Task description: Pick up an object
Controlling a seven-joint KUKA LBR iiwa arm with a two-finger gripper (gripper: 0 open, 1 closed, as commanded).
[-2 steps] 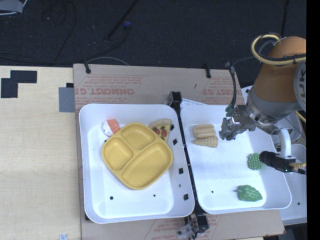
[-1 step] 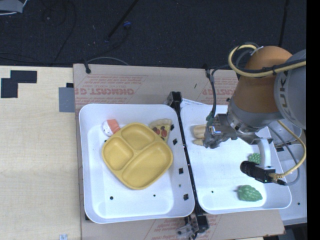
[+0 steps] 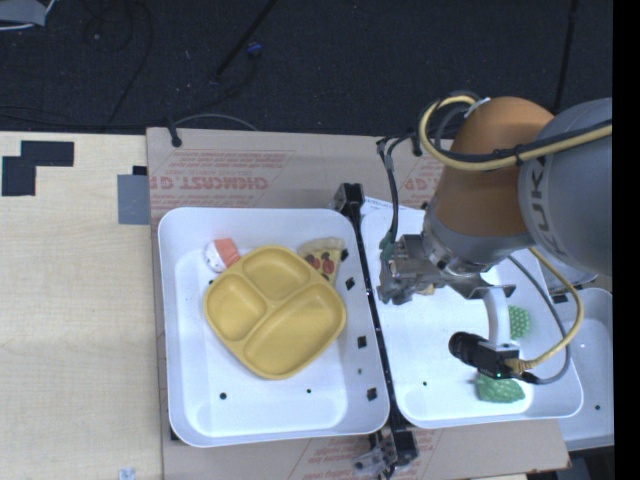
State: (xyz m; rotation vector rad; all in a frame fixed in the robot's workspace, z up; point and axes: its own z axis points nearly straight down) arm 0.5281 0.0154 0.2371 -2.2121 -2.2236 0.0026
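Note:
In the left bin (image 3: 190,408) a yellow divided plate (image 3: 275,311) lies flat. A small red and white object (image 3: 220,254) rests at its upper left, and a toy pizza slice (image 3: 323,257) at its upper right. The right bin (image 3: 440,408) holds a green lumpy object (image 3: 498,389) near the front right and a pale green dotted piece (image 3: 519,320) behind it. My gripper (image 3: 396,282) hangs low over the right bin's left side, close to the divider between the bins. I see nothing held in it.
The arm's orange band (image 3: 490,158) and grey body cover the right bin's back half. A black cylinder on a yellow cable (image 3: 472,349) sits just above the green lumpy object. Cardboard (image 3: 260,168) lies under the bins, with a wooden bench (image 3: 70,318) to the left.

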